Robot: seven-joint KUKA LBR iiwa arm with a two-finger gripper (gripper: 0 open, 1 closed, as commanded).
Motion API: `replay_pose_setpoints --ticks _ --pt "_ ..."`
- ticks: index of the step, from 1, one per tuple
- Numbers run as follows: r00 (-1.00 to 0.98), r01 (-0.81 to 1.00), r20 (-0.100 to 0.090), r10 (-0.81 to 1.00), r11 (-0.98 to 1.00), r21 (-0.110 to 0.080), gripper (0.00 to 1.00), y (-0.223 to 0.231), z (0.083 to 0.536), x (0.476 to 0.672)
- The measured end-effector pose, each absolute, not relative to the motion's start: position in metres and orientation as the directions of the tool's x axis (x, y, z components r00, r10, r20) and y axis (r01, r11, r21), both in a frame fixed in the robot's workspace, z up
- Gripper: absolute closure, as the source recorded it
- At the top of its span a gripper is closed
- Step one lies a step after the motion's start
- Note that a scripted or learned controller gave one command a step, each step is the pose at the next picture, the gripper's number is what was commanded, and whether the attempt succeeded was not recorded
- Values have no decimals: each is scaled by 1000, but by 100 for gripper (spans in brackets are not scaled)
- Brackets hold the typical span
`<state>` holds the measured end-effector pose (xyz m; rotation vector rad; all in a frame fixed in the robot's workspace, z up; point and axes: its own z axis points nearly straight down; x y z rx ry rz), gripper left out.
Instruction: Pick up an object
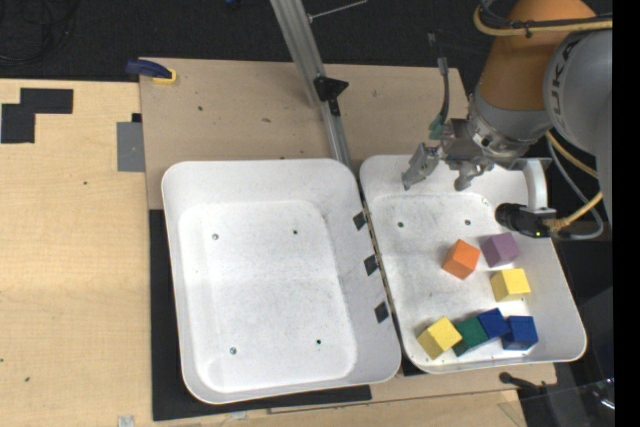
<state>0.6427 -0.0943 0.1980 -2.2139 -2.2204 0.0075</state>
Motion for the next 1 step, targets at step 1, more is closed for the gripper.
replay_pose_setpoints --ticks 1 --pt "-1 1000 1 1000 1 -8 0 -96 153 644"
